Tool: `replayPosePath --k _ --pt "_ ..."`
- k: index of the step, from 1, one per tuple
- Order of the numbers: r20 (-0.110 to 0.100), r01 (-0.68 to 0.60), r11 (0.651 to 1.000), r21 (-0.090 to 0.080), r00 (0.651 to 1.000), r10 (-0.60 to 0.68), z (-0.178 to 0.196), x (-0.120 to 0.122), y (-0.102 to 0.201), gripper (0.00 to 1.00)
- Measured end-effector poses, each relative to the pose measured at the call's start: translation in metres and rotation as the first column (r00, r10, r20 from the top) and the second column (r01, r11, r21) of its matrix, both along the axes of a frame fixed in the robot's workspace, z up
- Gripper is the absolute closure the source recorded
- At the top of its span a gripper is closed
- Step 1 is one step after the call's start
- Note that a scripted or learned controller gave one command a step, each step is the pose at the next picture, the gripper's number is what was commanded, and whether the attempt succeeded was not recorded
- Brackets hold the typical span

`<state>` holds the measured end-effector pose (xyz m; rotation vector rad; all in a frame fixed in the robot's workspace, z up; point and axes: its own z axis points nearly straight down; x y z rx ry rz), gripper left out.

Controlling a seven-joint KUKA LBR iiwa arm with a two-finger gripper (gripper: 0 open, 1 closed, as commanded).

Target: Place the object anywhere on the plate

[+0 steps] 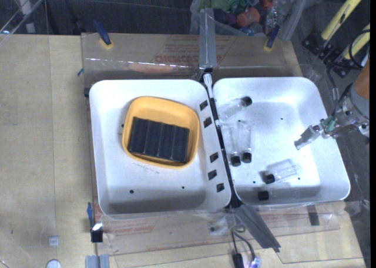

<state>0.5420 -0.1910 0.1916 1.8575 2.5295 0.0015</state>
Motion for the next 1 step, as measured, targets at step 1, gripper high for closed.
replayPosePath --k 1 --pt "0.001 -0.121 0.993 -0.001 0.993 0.121 0.0025 0.0105 -0.0296 0.0"
